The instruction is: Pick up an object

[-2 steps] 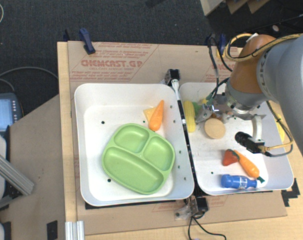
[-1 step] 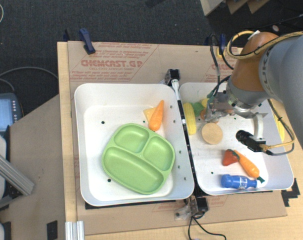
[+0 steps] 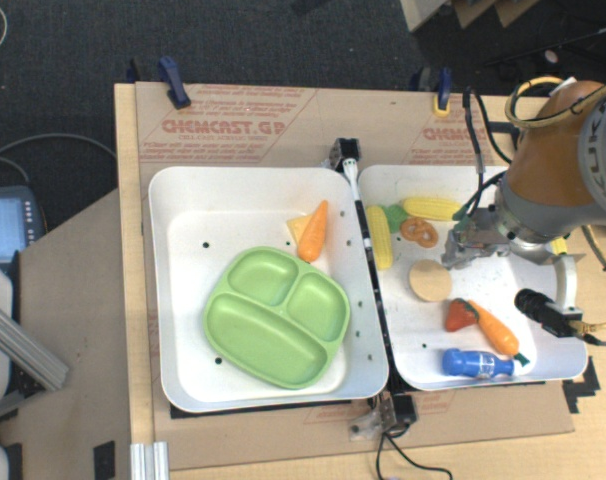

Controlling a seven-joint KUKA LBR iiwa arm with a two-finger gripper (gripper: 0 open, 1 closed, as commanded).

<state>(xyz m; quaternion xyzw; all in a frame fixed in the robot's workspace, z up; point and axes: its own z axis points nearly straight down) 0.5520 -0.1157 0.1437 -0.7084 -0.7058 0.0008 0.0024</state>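
My gripper [image 3: 461, 250] hangs low over the middle of the right bin [image 3: 415, 356], with the grey arm coming in from the right. It is just right of a brown pretzel [image 3: 418, 231] and just above a round tan disc [image 3: 430, 282]. Two yellow corn cobs lie further back: one [image 3: 432, 207] along the far wall and one [image 3: 380, 236] by the left wall. Toward the front lie a red pepper [image 3: 460, 315], an orange carrot [image 3: 498, 333] and a blue bottle [image 3: 477, 364]. I see nothing held in the gripper.
The left bin [image 3: 163, 268] holds a green divided plate [image 3: 276, 315], with an orange carrot [image 3: 314, 231] and a yellow wedge [image 3: 299, 230] behind it. A ridge where the two bins meet [image 3: 368, 268] runs between them. Cables trail behind the arm at the right.
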